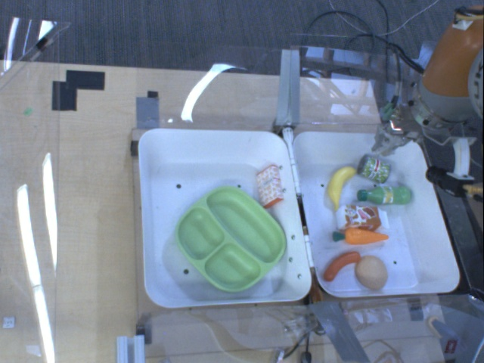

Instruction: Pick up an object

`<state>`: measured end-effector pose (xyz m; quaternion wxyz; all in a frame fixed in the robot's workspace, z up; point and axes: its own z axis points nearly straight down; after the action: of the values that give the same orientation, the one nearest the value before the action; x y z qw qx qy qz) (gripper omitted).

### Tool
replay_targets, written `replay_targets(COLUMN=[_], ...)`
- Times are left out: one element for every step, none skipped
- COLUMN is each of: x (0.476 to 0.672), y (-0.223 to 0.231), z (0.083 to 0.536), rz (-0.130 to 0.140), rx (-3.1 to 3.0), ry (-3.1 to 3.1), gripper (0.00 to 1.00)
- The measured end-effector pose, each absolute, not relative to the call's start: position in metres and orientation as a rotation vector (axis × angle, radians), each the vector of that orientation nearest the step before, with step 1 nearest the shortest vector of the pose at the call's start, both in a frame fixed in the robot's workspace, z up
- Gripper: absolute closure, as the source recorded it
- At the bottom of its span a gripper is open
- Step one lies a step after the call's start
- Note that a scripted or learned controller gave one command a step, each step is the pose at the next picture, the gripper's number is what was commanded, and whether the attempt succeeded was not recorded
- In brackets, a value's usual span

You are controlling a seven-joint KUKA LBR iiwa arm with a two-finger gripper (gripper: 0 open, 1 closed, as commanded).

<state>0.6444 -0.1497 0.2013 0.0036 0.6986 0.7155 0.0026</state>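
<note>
Gripper (391, 140) hangs over right bin (439, 225) far corner, just above green can (374, 168); finger spread unreadable.

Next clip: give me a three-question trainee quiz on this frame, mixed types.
1. True or false: the green divided plate lies in the left bin.
2. Which item lies nearest the claw? A) egg B) green can C) sausage
3. Fill in: the carrot lies in the ___ bin.

Key: 1 true. 2 B. 3 right.
</note>
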Motion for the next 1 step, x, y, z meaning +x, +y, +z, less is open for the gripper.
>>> replay_targets(x=[0.6441], y=[-0.1498], z=[0.2004], rz=[0.007], rx=[2.19], ry=[2.243], gripper=[0.0])
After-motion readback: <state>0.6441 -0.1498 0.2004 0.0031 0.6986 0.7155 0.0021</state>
